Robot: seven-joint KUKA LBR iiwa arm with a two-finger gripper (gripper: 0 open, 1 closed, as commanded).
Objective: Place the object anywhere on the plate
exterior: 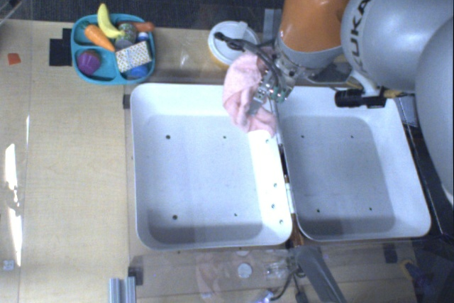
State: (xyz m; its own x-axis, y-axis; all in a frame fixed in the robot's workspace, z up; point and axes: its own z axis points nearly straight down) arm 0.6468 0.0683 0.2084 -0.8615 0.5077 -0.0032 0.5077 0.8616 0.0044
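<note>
Over the far edge of the bench, where the two white bins meet, the gripper (264, 94) hangs with a pink cloth (241, 92) clamped between its fingers — the cloth droops from them over the far right corner of the left bin (206, 223). Both the left bin and the right bin (355, 216) show only bare white floors with a few small dark dots. Just beyond the bins, behind the cloth, sits a small yellow-rimmed white plate (228, 39), partly hidden by the cloth and the wrist. Far left on the wooden bench stands a blue compartment tray (85, 74) holding toy food — a banana (108, 21), a carrot (98, 36), a purple piece (89, 62) and a patterned sponge-like block (135, 57). On the grey arm (397, 25), above the orange band, the letters "KUKA" can be read.
</note>
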